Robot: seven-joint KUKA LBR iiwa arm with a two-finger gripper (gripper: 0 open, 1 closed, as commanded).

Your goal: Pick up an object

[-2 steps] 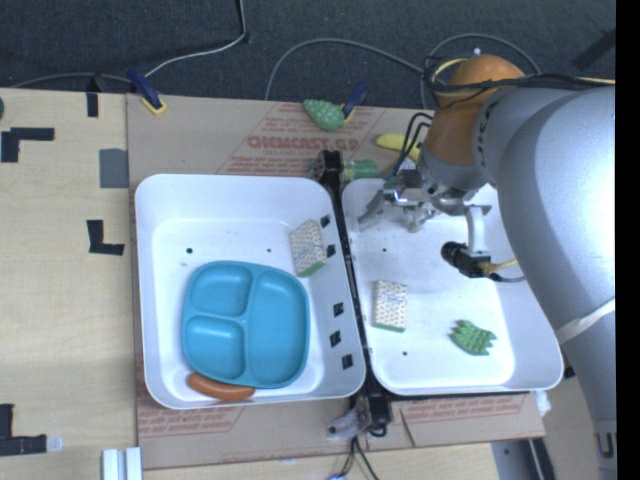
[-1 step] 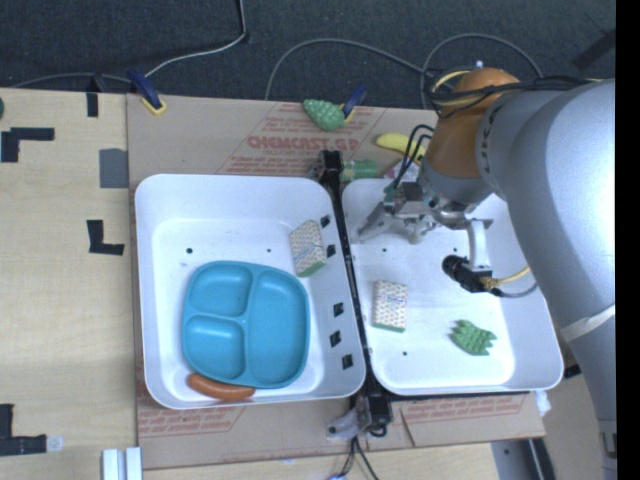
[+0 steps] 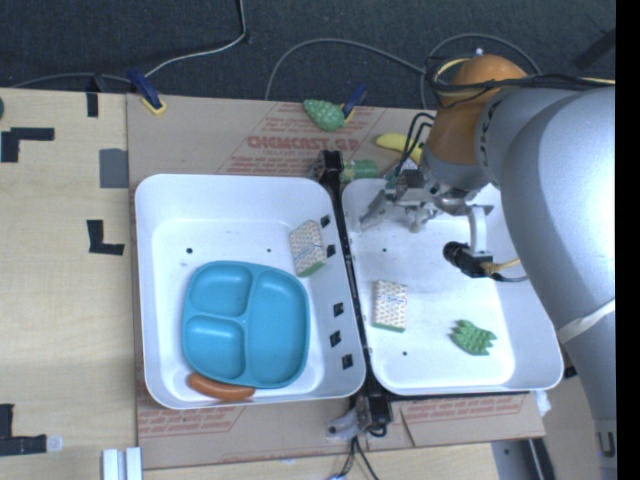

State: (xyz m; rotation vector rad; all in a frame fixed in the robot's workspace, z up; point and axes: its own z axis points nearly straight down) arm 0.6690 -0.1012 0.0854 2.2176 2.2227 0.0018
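My tool (image 3: 400, 206) hangs in the right bin (image 3: 520, 368), can't tell its state; that patterned sponge block (image 3: 390, 305) looks light, squishy, grab its sides.

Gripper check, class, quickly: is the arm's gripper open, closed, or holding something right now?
Gripper: cannot be told. It sits low over the top left corner of the right bin, with no object seen in it.

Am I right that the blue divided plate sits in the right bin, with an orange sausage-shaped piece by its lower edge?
Not quite: the camera view shows the blue divided plate in the left bin, not the right one. The orange sausage-shaped piece does lie by its lower edge.
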